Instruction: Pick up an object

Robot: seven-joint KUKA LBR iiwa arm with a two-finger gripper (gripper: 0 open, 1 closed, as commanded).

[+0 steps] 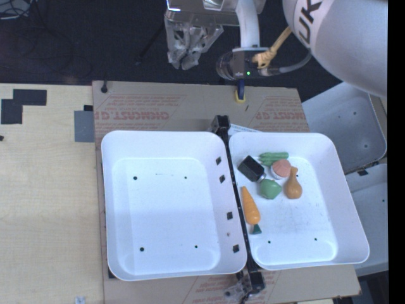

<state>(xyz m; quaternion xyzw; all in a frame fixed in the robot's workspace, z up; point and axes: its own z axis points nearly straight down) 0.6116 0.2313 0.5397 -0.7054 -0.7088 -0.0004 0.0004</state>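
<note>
while i watch from my desk, the claw (188,49) hangs up at the top of the view, above the dark floor behind the bench, well apart from both bins. i cannot tell how far open it is, and i see nothing between its tips; it is just a pale tangle of metal from this angle. the grey arm (342,24) fills the corner to the claw's right.

below the claw and nearer me sit two white bins side by side on a cardboard sheet (171,109). the left bin (114,201) lies almost straight below the claw, showing bare white floor with a few small dark dots. the right bin (345,201) lies below and to the claw's right, and all the pickable things are in it, crowded into its upper left part.

i count five things there: one black block (251,168), tilted, the closest of them to the claw; one green pod (274,157) just right of the block; one pink round piece (281,168) touching under the pod; one green lump (270,189) below that; one tan pear-shaped piece (292,185) just beside the lump. a sixth, one orange carrot (250,206), lies along the bin's left wall, farthest from the claw.
</note>
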